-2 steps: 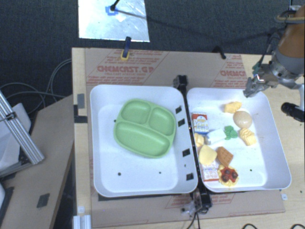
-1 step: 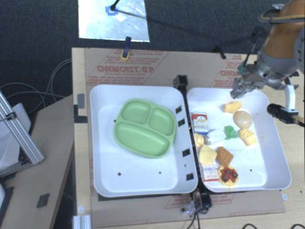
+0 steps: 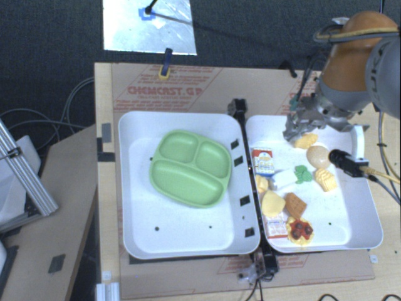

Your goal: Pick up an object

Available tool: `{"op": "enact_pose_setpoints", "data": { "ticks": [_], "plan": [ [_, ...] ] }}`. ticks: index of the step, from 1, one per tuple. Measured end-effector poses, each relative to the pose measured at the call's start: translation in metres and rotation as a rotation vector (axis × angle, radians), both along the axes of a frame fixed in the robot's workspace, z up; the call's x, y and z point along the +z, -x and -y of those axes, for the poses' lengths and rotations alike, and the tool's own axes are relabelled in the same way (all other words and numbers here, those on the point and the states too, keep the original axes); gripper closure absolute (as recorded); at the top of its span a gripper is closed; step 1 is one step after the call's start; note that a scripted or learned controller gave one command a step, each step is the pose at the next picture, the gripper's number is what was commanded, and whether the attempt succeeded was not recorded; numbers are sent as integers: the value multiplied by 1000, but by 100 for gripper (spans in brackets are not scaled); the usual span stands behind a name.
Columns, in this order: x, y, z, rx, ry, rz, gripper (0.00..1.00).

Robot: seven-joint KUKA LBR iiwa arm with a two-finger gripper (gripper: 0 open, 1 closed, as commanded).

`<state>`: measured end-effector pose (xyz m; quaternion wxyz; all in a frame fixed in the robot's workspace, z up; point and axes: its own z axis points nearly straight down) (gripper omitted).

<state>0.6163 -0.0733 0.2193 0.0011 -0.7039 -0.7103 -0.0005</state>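
The yellow-orange piece of toy food (image 3: 306, 141) lies at the far end of the right bin (image 3: 360, 221), close to its far wall. The gripper (image 3: 297, 130) is down right on it, its dark metal tip touching or just above the piece's far-left edge. Whether the fingers stand apart or together cannot be told from this angle, and nothing shows clearly between them.

Just near of that piece sits a pale egg-shaped item (image 3: 317, 156), and near of the egg, a ridged yellow piece (image 3: 325, 179). A small green item (image 3: 303, 174) lies just left of the ridged piece, touching a pale blue-white scrap (image 3: 283, 178). To the left, against the divider between the bins, a small white carton with red print (image 3: 262, 161) lies flat. Near of it come a small yellow chunk (image 3: 261, 184), a rounder pale yellow piece (image 3: 272, 203), and a brown block (image 3: 295, 205) just to its right. At the near end a flat packet with red fruit on it (image 3: 299, 230) lies beside a white card (image 3: 276, 227). These things crowd the left and middle of the right bin, while the gripper works at the far edge of the cluster.

A black cylindrical part with a cable (image 3: 345, 162) juts in from the right, over the bin near the egg. The arm (image 3: 357, 55), grey with an orange band, rises behind the gripper to the far right.

The left bin (image 3: 138, 231) holds a green divided plate (image 3: 191, 168), lying flat.
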Motion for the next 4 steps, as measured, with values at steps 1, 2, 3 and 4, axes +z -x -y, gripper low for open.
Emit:
{"op": "enact_pose_setpoints", "data": {
  "ticks": [1, 2, 3, 4],
  "plan": [
    [4, 21, -61, 1, 0, 0, 100],
    [15, 36, -97, 0, 0, 1, 100],
    [13, 28, -95, -3, 2, 3, 100],
    [10, 44, -92, -8, 2, 0, 100]
  ]
}}
